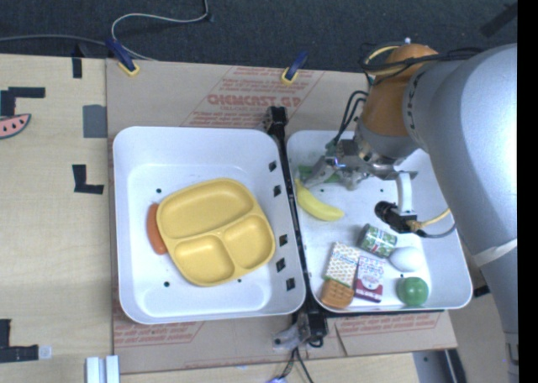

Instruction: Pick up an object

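- Banana (319,205): yellow, curved, smooth skin; it is laid on the floor of the right bin (437,285), in the upper-left part, close to the divider side.
- Gripper (324,170): seen just above the banana's upper end, metal w/ dark parts; it cannot be told how far it is opened, and nothing is seen held in it.
- Arm (471,121): big grey rounded body, w/ orange band (388,104) above the wrist; it is reached in from the right, over the right bin.
- Small can (378,240): green-and-white label, cylinder shape, laid tilted, approx. mid bin, right of the banana.
- White egg-shaped object (405,259): smooth, just beside the can, below it.
- Green ball (413,291): round, glossy, near the bin's lower-right corner.
- Two small flat boxes: one w/ a checker pattern (341,263), one red-white (369,278), placed side by side, touching.
- Waffle-like brown piece (335,294): grid texture, at the lower edge, just under the checker box.
- Left bin (193,144): white, shallow, rounded corners; a yellow plastic tray (215,231) w/ three compartments is laid in it, tilted.
- Orange long object (156,228): partly hidden under the tray's left edge.
- Cardboard sheet (244,100) is placed under both bins; blue clamps (293,68) at its top edge.
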`<state>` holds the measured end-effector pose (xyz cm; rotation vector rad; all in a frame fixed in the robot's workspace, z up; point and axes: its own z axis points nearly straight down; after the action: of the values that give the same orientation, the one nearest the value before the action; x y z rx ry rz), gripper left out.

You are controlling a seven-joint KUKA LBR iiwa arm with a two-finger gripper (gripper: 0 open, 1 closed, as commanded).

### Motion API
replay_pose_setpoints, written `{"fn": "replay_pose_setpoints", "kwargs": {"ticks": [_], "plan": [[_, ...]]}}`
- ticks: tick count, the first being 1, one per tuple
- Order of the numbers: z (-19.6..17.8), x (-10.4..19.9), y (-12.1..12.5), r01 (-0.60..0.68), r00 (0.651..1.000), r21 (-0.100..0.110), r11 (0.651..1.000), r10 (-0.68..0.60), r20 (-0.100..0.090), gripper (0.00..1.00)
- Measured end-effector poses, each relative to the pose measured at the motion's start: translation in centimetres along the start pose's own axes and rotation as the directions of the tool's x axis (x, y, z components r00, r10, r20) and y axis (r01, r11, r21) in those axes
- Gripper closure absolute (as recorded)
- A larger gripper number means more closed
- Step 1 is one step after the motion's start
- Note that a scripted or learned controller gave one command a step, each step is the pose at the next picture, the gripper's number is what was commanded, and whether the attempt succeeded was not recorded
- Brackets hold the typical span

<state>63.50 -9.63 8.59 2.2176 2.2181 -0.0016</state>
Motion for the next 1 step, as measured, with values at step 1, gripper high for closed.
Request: {"fn": "replay_pose_setpoints", "kwargs": {"ticks": [1], "plan": [[-1.01, 0.03, 0.01, 0.001, 1.0, 0.0, 1.0, -0.001, 0.0, 1.0]]}}
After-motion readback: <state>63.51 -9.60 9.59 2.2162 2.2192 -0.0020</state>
